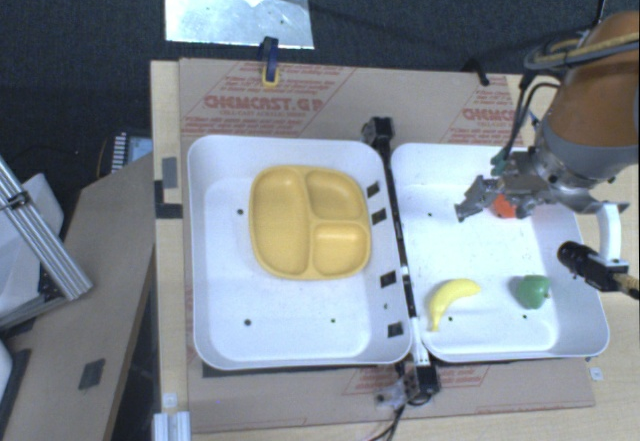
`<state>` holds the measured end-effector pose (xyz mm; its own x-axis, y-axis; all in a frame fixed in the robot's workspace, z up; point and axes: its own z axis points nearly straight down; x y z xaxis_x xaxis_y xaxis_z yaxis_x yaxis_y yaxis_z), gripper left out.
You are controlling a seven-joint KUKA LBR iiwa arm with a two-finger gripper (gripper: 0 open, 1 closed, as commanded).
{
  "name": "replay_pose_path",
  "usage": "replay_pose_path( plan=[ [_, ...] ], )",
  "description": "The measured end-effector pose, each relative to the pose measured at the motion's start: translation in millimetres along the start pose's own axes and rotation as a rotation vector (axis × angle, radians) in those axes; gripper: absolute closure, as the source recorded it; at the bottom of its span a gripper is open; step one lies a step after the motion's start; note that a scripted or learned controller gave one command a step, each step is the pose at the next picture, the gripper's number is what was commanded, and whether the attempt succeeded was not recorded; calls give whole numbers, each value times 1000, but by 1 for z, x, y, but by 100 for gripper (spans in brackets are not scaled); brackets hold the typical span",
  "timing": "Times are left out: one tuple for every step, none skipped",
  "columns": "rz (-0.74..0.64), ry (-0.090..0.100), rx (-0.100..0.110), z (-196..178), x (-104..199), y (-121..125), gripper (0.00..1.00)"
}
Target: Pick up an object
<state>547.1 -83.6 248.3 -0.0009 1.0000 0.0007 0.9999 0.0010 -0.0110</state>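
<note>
In the right bin point(480, 254), a yellow banana point(452, 297) lies near the front left and a small green object point(531, 290) sits near the front right. A small red-orange object point(506, 210) shows at the back of this bin, mostly hidden by my gripper point(497, 197). The gripper hangs low over that red-orange object, reaching in from the right. I cannot make out whether anything is held.
The left bin point(215, 259) holds a yellow three-compartment plate point(307, 221). A dark divider rail point(392, 229) runs between the two bins. A black part point(590, 264) of the arm juts over the right bin's right rim, near the green object.
</note>
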Motion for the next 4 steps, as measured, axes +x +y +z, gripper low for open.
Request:
replay_pose_path(
  plan=[
    [-2, -1, -13, -6, 0, 2, 0],
    [0, 0, -9, 37, -2, -2, 0],
    [0, 0, -8, 80, 0, 2, 0],
    [1, 0, -6, 139, -6, -3, 0]
  ],
)
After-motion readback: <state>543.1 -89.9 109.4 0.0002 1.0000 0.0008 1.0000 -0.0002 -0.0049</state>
